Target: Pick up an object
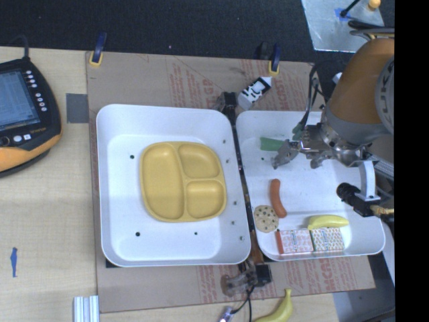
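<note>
The right bin (pixel 248 129) holds several small things. A green flat piece (pixel 271 143) lies at its back left and a red sausage (pixel 277 198) in the middle. At the front are a spotted cookie (pixel 265 218), a yellow banana (pixel 327 221) and two patterned boxes (pixel 311 241). My gripper (pixel 299 158) hangs over the bin's back half, just right of the green piece and above the sausage. It is open, with nothing between its fingers. The grey arm with its orange band (pixel 362 79) covers the bin's back right corner.
The left bin (pixel 110 200) holds a yellow divided plate (pixel 182 181). A control pendant (pixel 20 113) lies on the bench at far left. A black-and-white item (pixel 255 91) sits behind the bins, and another banana (pixel 281 307) lies in front of them. A black part (pixel 354 198) juts in at the right.
</note>
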